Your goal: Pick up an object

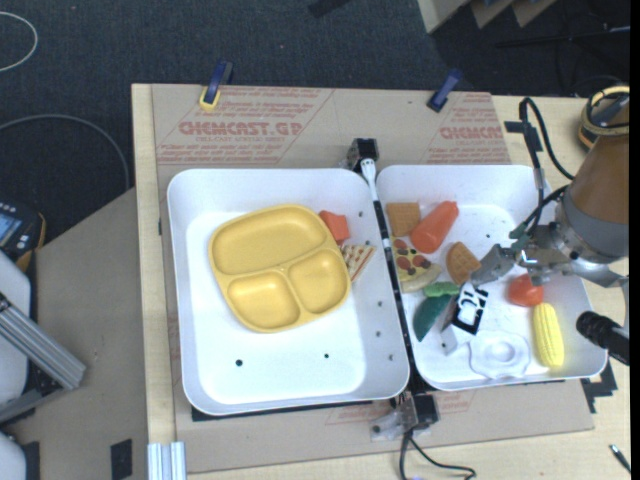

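The right bin (500, 190) holds several toy foods: an orange carrot (435, 226), a tan cracker (404, 218), a pizza slice (410, 261), a brown cookie (461, 260), a green vegetable (432, 309), a black-and-white block (468, 309), a red tomato (523, 291), a yellow corn cob (547, 334) and a white piece (497, 353). My gripper (497, 265) hangs low over the middle of this bin. It sits just right of the cookie, above the black-and-white block and left of the tomato. The wrist hides part of the bin behind it.
The left bin (290, 368) bears a yellow divided plate (280, 268), an orange piece (335, 226) and a waffle wedge (357, 258) by the shared wall. Cables run along the right bin's far right edge (535, 153). Clamps sit at the board's back edge.
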Controlling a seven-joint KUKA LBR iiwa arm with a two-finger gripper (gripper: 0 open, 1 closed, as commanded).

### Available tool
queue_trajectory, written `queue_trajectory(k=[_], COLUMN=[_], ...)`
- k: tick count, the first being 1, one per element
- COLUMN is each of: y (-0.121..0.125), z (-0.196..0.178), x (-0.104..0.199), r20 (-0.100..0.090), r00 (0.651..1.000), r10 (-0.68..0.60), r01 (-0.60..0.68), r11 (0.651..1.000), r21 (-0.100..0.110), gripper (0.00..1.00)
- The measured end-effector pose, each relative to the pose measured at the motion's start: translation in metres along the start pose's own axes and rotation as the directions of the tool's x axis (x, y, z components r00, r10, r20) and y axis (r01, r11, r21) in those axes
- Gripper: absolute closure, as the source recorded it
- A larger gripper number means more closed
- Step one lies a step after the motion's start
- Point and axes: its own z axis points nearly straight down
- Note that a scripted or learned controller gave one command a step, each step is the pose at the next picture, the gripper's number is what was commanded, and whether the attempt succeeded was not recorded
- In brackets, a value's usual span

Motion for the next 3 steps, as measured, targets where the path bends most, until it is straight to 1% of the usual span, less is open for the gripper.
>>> queue_trajectory(k=[1, 2, 3], y=[0.001, 0.012, 0.011], z=[0.043, 0.089, 0.113], x=[0.003, 0.004, 0.004], r20=[-0.001, 0.0, 0.0], r00=[1.0, 1.0, 1.0], r10=[-0.001, 0.0, -0.001], r01=[0.001, 0.0, 0.001], r11=[1.0, 1.0, 1.0], r21=[0.001, -0.004, -0.001], gripper=[0.0, 0.0, 0.0])
